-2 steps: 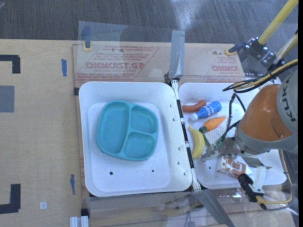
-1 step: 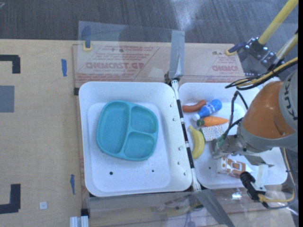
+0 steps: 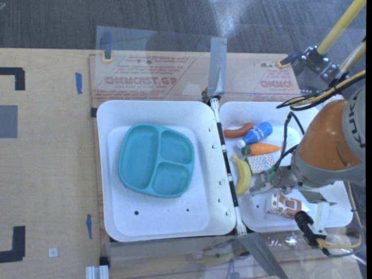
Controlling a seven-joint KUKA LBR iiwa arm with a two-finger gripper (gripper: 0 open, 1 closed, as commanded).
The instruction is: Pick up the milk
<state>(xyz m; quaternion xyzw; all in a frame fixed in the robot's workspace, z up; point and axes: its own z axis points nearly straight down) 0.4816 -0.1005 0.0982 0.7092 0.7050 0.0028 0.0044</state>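
Observation:
The milk is a small white carton with brown print. It lies on its side near the front of the right bin. My gripper hangs low over that bin, just behind the carton and beside the banana. The grey wrist and orange band rise to its right and hide part of the bin floor. Nothing can be seen held in the gripper.
Behind the gripper, the right bin also holds a sausage, a blue and white bottle, a carrot and a small red-dotted white item. A teal divided plate sits in the left bin. Cables trail at the front right.

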